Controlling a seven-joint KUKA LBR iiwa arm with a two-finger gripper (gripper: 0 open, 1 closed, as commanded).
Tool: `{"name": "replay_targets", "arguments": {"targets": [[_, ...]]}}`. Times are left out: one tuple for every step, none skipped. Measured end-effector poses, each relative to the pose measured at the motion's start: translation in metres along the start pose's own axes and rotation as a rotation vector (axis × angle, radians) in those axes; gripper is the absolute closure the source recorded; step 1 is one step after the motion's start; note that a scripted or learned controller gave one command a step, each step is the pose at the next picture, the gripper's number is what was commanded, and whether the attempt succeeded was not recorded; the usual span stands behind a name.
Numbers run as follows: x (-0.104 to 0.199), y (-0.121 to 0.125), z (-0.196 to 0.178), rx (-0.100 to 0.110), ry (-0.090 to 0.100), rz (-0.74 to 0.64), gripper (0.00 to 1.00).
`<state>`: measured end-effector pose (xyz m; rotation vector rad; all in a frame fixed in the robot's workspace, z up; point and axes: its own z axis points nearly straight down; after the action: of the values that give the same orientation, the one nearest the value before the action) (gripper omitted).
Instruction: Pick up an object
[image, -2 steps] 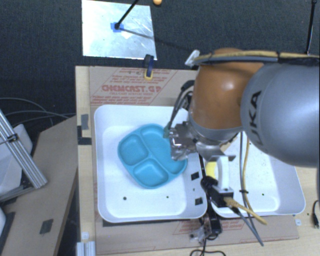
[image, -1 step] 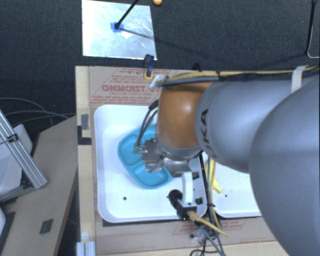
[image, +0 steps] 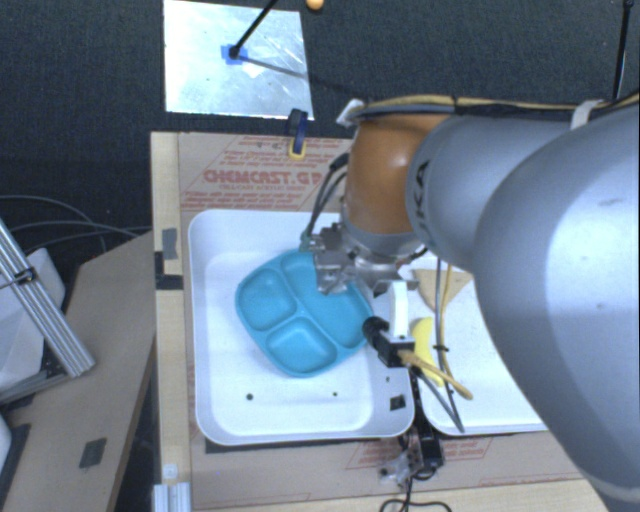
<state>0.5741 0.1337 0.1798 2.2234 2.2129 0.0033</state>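
Brown cardboard printed "CHEMCAST" (image: 262, 177) lines the desk (image: 100, 330) beneath both bins. Blue compartment tray (image: 295, 312), three sections, lies tilted in the left white bin (image: 215, 400), toward its right side. Gripper (image: 333, 272) sits at the tray's upper right edge; whether it grips anything cannot be told. A yellow object (image: 424, 345) lies in the right bin (image: 500, 415).

The grey arm (image: 540, 250) runs off the right and near edges and covers most of the right bin (image: 500, 410). Its wrist hides the far right corner of the blue tray (image: 295, 320), and the end effector (image: 335, 268) is too crowded there to make out. The yellow item (image: 425, 345) beside the divider is too small to name.
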Motion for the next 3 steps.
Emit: {"name": "replay_targets", "arguments": {"targets": [[-0.018,-0.023,-0.093,-0.005,0.004,-0.003,1.00],[-0.020,-0.034,-0.237,-0.014,0.007,-0.009,1.00],[0.046,-0.023,-0.196,0.005,0.004,-0.014,1.00]]}}
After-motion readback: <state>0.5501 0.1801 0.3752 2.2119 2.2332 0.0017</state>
